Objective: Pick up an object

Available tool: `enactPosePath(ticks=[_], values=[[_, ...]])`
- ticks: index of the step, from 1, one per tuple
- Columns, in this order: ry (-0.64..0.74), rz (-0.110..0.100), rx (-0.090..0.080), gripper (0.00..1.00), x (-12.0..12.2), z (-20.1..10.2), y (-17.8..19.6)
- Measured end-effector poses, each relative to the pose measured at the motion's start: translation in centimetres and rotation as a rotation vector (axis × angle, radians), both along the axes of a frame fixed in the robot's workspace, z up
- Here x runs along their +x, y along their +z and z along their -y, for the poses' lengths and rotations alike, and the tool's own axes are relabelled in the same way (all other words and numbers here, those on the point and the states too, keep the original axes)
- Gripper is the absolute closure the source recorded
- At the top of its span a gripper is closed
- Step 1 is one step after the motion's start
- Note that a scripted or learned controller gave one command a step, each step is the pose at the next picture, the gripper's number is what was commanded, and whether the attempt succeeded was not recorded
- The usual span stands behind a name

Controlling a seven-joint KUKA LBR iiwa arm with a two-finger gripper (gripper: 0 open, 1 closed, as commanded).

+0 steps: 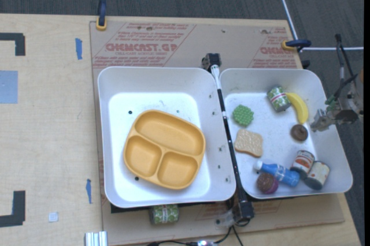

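The right bin (329,149) holds several small objects: a green can (278,99), a yellow banana (298,106), a green bumpy disc (243,115), a slice of toast (249,142), a brown round piece (299,133), a blue bottle (278,172), two small cans (303,161) and a dark red ball (266,183). My gripper (322,122) hangs at the bin's right rim, just right of the brown piece and the banana. Nothing shows in its grasp.
The left bin (110,123) holds a yellow divided plate (165,149). A green can (165,215) lies on the bench in front of the left bin. A black divider rod (222,118) runs between the bins. Clamps sit at the board's back corners.
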State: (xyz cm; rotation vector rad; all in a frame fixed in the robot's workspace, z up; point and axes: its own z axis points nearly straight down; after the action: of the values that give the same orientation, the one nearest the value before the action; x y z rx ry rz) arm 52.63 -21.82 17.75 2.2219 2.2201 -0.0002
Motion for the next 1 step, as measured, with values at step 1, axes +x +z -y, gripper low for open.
enactPosePath(ticks=[1], values=[[0.0,0.0,0.001,1.0,-4.67,0.58,-0.18]])
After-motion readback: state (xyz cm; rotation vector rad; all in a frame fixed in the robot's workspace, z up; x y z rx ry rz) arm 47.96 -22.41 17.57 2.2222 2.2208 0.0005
